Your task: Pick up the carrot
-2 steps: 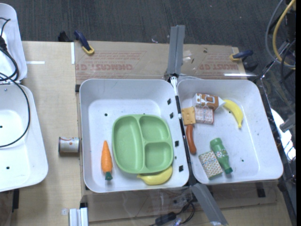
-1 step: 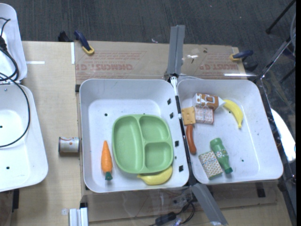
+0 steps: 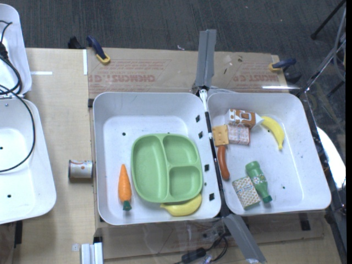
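Lower middle of the frame: metal bracket parts (image 3: 242,241) and cables under the bins' near edge, partly cut off by the bottom border. Hand state: cannot tell.

Left bin (image 3: 107,147), near edge: a yellow banana (image 3: 184,207) mostly hidden under the green divided plate (image 3: 166,166), with its curved lower edge peeking out. The carrot (image 3: 124,186) lies in the lower left of this bin, just beside the plate's left rim, orange body pointing up-frame, green stub toward the near wall. Nothing touches it.

Right bin (image 3: 308,158): a tan patterned packet (image 3: 246,192) and a green bottle (image 3: 258,181) lie side by side near the front. A red-orange sausage-like item (image 3: 223,163) lies along the left wall, a yellow cheese-like block (image 3: 220,135) at its upper end. Further back sit a small pinkish box (image 3: 238,135), an orange-and-white carton (image 3: 242,117) and a second banana (image 3: 274,129).

On the counter (image 3: 60,81), left of the bins, a small can (image 3: 80,169) lies on its side. Far left a white basin (image 3: 22,164) with a black cable (image 3: 25,120), cut off by the frame edge. Upper frame: blue-and-yellow clamps (image 3: 98,49), and a grey upright post (image 3: 206,59) between the bins.
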Robot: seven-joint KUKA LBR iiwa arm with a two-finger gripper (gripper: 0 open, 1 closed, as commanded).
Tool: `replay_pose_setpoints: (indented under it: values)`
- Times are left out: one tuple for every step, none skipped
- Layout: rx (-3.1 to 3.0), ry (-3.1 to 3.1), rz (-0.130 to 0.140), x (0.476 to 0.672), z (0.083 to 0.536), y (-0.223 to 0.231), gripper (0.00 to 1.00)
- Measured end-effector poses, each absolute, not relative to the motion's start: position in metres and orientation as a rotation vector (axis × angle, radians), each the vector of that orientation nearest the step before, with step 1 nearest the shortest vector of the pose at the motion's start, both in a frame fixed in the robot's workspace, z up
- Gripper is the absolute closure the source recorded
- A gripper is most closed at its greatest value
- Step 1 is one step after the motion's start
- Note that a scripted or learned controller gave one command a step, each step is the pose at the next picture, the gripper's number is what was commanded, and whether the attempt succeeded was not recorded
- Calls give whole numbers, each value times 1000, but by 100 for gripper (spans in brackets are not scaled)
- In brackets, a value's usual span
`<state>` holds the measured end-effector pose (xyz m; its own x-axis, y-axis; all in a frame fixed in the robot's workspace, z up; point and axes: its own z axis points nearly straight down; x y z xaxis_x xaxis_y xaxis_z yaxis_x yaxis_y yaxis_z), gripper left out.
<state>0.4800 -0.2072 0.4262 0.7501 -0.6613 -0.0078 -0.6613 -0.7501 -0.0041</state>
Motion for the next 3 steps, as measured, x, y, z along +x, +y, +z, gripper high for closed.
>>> replay_pose_setpoints:
  values:
    - [-3105,403,5,496,433,-186,0]
    - [-3096,456,5,489,409,-221,0]
    - [-3081,452,8,492,415,-221,100]
